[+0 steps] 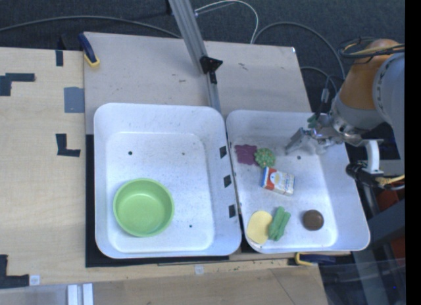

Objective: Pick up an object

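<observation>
Two shallow white bins sit side by side on a tabletop (151, 67). The end effector (296, 144) hangs over the upper part of the right bin (342, 228), fingers spread wide, holding nothing. Just beside it, toward the left bin, lie a purple piece (245, 154) and a green broccoli (265, 158) touching. Near it, below, is a small carton (277, 181). Farther below lie a yellow piece (260, 226), a green vegetable (279, 223) and a brown ball (312, 219). Well apart, the left bin (158, 126) holds a green bowl (143, 207).

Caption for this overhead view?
Gripper poised over the right bin holding small toy items; green bowl in the left bin.
</observation>
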